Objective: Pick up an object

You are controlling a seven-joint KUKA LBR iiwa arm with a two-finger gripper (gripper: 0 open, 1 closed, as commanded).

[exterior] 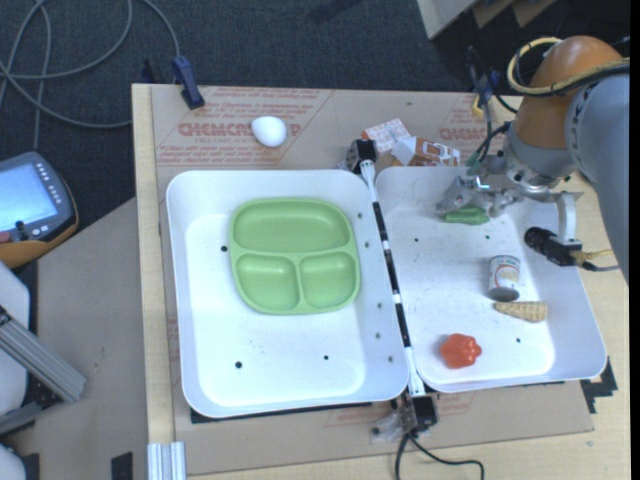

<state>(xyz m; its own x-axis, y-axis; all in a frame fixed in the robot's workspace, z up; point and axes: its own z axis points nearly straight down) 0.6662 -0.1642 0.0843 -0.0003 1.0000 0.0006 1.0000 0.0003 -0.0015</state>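
Gripper (468, 200) sits low in far part of right bin (560, 363), right over a green item (462, 216); can't tell finger state or any grip. Small can (504, 275), cone-shaped piece (523, 311), red item (460, 349) lie nearer the front. Green tray (295, 255) in left bin (200, 368).

Just one camera here, mounted up high and tilted down at the counter (300, 118). It's far enough back to fit both white bins (200, 368) side by side, plus some floor (250, 28) beyond the far edge.
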